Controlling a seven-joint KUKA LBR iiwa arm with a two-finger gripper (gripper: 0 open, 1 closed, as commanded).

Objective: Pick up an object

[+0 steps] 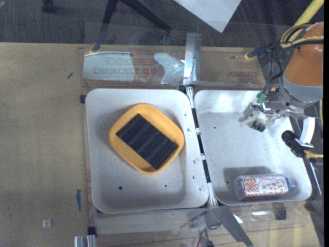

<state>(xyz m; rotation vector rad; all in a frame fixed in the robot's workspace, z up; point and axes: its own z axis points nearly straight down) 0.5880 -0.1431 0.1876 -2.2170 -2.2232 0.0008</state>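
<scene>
Nearest the camera, along the right bin's (pixel 226 112) front wall, a red-and-white checked bottle (pixel 262 186) lies on its side. Centre over its body before descending. Farther back, gripper (pixel 258 118) hovers; opening indeterminable.

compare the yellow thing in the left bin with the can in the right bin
The yellow object is broad, flat and rounded, with a dark ribbed panel on top; the can is a slim cylinder with red-and-white print. The yellow object looks far larger. It sits mid-bin in the left bin; the can lies on its side near the front wall of the right bin. Both rest untouched on white bin floors.
</scene>
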